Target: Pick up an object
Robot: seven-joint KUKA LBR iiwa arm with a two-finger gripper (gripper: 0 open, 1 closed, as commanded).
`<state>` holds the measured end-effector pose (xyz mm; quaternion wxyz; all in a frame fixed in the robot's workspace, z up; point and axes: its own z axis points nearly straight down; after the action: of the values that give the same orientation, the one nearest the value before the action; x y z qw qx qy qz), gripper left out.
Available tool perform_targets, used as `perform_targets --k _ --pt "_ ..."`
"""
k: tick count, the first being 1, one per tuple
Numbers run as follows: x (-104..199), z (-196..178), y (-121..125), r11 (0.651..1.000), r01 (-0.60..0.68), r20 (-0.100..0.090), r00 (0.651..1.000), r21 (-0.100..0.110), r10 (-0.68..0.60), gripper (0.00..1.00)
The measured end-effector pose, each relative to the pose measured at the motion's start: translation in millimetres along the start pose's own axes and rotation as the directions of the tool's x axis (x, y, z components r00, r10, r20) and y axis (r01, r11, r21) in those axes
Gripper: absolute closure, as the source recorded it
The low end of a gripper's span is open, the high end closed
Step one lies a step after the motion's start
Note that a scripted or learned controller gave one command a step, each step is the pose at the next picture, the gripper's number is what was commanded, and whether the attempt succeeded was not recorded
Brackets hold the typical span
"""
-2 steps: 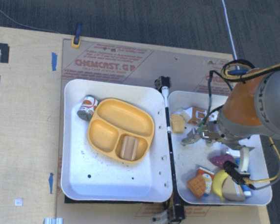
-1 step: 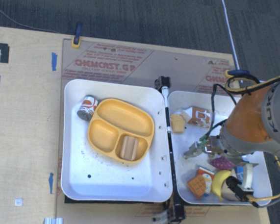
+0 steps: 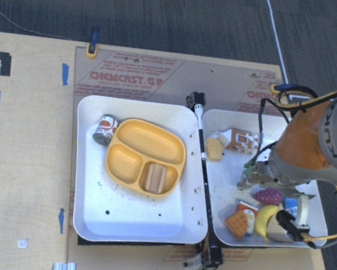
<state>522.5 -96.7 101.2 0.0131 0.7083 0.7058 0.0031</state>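
- Plainly, no single object is fixed by the task; the nearest candidate is the purple object (image 3: pixel 267 196), which lies in the right bin (image 3: pixel 225 238) just beside the gripper (image 3: pixel 253 180), touching or almost touching it on the side toward the bin's near edge.
- Its long axis runs roughly across the bin, left to right, and it lies low and flat.
- Relative to the purple object, the banana (image 3: pixel 263 221) stands just below it, curved and upright in the frame, and the orange waffle-like piece (image 3: pixel 238 222) sits to the banana's left, close against it.
- Farther from the purple object, toward the bin's far edge, lie a small tan bread-like piece (image 3: pixel 214 148) and a white-and-orange packet (image 3: pixel 242 141).
- I cannot tell whether the jaws are apart or together — the wrist and the orange band of the arm (image 3: pixel 301 141) cover them from above.
- As a judgement, the coming move turns on a short shift toward the purple object, down and slightly right of the gripper.
- Well away from the purple object, the left bin (image 3: pixel 130 225) holds a yellow divided tray (image 3: pixel 146 155) and a small can (image 3: pixel 104 129).
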Motion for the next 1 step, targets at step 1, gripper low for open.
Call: perform_targets --k 1 --pt "0.0 0.1 -0.1 1.0 0.0 0.0 1.0 0.0 0.0 0.0"
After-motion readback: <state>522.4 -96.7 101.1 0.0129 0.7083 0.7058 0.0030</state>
